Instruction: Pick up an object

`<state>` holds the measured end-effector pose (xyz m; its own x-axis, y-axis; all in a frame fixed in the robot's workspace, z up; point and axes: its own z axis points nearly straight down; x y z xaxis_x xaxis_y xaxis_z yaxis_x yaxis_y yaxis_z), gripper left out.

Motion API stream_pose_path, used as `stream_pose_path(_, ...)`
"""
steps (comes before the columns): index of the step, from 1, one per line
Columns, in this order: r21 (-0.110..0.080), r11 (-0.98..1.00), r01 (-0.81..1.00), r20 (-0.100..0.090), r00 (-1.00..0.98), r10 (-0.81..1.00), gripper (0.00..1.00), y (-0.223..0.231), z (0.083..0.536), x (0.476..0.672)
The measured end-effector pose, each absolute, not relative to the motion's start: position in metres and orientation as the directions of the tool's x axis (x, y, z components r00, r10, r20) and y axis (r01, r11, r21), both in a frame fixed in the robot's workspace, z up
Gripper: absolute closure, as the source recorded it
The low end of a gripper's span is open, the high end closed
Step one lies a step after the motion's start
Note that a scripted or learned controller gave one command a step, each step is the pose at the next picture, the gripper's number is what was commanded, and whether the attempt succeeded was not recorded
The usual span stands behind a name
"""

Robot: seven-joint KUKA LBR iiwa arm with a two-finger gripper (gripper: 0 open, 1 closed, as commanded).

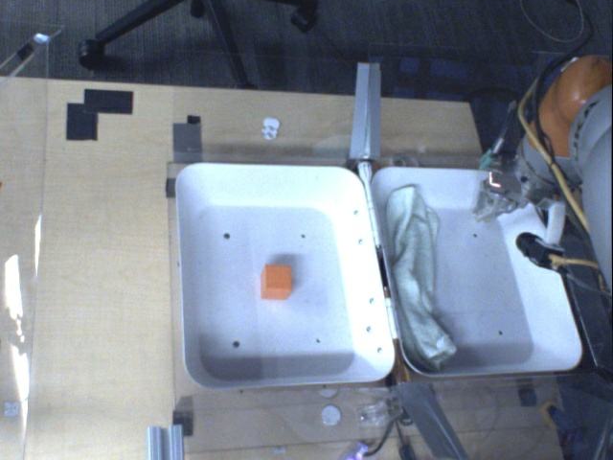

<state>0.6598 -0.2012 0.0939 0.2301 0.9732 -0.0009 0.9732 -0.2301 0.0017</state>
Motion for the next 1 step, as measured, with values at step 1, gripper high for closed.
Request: stream_pose_path(1, 0.002, -0.195, 0.981, -0.001, 0.195, 0.981, 1.00, -0.1888, 0.2070, 0.6464)
